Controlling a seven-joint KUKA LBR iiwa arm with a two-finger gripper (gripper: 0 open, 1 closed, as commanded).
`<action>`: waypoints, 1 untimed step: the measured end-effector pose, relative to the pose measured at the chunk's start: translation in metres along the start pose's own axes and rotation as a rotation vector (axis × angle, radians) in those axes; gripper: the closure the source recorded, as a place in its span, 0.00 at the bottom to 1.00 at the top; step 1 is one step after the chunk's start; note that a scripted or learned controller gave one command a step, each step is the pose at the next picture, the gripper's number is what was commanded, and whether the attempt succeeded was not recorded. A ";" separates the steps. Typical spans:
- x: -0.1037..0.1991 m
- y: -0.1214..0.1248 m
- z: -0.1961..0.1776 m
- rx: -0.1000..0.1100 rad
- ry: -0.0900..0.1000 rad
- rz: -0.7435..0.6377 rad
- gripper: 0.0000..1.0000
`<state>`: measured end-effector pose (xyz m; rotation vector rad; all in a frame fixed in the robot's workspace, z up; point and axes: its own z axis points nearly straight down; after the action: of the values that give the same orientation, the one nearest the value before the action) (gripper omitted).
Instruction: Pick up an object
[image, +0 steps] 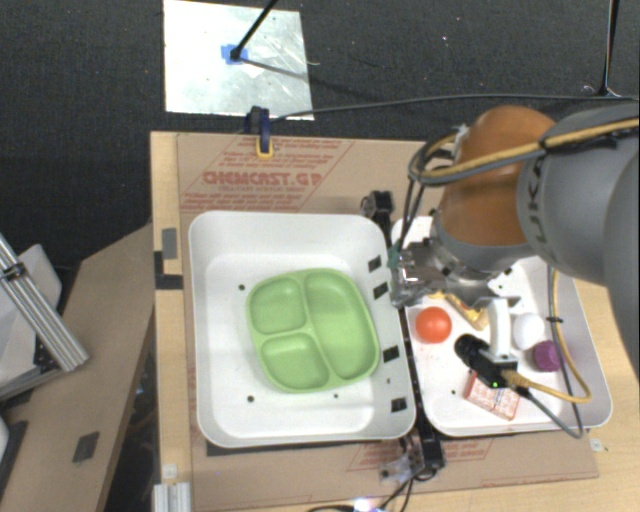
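Nearest the camera, a small red-and-white printed packet (490, 400) is lying flat in the shallow white right-hand bin (500, 428), in front of the round orange ball (432, 325) and off towards the arm's side. A small purple rounded piece (545, 354) is sitting a little farther back, on the same side of the ball but well apart from it. A white egg-shaped thing (527, 328) is resting just behind the purple piece, about level with the ball. The ball itself is sitting on the bin floor, close to the wall that divides the two bins. A short yellowish piece (467, 312) is lying just behind the ball; what it is cannot be made out.

Across that wall from the ball, a pale green plastic plate with three compartments (312, 330) is lying in the shallow white left-hand bin (215, 300).

The hand (405, 285) is hanging just behind the ball, over the dividing wall, apart from the ball and with nothing seen in it; whether it is wide or narrow cannot be told. The grey arm (580, 190) with its orange band is reaching over the bin behind the ball.

Farther back, a brown cardboard sheet with red lettering (270, 175) is lying on the surface under both bins, and a blue clamp (260, 125) is gripping its far edge. Beyond that, a crinkled silvery sheet (235, 60) is lying flat.
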<state>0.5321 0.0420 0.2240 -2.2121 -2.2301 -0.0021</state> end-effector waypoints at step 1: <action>0.061 -0.012 0.005 0.000 0.001 -0.002 1.00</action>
<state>0.5198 0.1025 0.2189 -2.2095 -2.2315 -0.0025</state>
